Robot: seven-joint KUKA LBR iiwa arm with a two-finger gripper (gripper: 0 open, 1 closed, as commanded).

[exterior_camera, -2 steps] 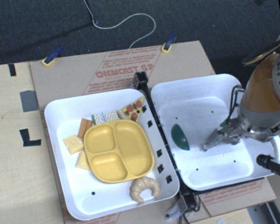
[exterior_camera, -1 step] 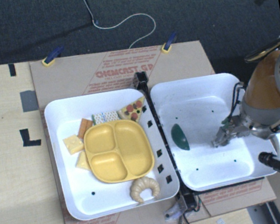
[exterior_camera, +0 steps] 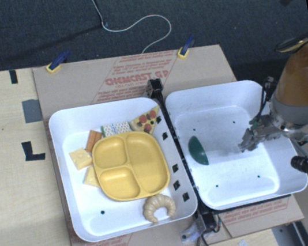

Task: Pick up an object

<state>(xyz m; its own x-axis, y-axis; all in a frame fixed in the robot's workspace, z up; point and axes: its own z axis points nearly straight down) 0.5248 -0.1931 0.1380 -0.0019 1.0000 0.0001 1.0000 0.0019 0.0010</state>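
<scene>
A dark green oval object [exterior_camera: 198, 150] lies in the right bin [exterior_camera: 235, 190] near its left wall. My gripper [exterior_camera: 250, 139] hangs over the right side of that bin, well to the right of the green object and apart from it. In the left bin [exterior_camera: 79, 219] sit a yellow divided plate [exterior_camera: 131, 165], a tan croissant [exterior_camera: 159, 206], a pizza slice [exterior_camera: 147, 119], crackers [exterior_camera: 81, 158] and a few other small food pieces.
The arm's grey body with its orange band [exterior_camera: 299, 80] fills the right edge above the right bin. Both bins rest on a cardboard sheet [exterior_camera: 134, 76] held by blue-and-yellow clamps. A white cable [exterior_camera: 138, 26] loops behind it.
</scene>
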